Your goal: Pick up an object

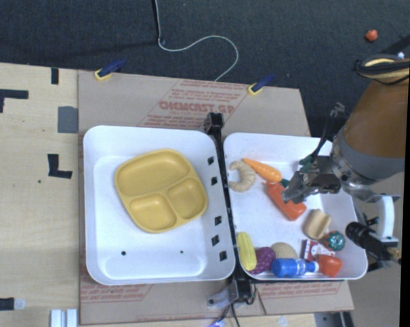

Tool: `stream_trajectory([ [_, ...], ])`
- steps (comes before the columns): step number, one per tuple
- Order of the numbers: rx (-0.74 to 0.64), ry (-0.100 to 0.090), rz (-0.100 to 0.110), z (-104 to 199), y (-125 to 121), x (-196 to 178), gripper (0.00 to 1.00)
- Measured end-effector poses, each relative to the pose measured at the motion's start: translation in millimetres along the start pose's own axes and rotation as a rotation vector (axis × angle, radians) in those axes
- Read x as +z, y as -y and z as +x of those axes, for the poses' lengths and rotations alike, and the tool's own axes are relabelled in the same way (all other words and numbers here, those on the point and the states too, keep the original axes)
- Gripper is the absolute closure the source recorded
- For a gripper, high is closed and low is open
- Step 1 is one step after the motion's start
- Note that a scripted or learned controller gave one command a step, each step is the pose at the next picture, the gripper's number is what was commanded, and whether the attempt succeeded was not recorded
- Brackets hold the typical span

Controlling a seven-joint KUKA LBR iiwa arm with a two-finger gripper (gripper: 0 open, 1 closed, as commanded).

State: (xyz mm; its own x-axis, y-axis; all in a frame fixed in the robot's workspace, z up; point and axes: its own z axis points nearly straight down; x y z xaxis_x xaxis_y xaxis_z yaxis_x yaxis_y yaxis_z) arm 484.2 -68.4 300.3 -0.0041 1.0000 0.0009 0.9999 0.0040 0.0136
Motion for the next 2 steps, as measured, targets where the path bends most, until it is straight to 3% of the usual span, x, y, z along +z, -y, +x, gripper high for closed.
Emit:
stream_trajectory([
  [1, -0.004, 0.000, 0.012, 62.5, -0.4, -34.9, 1.00],
  [2, -0.001, 0.002, 0.011, 105.4, -58.6, -34.1, 1.00],
])
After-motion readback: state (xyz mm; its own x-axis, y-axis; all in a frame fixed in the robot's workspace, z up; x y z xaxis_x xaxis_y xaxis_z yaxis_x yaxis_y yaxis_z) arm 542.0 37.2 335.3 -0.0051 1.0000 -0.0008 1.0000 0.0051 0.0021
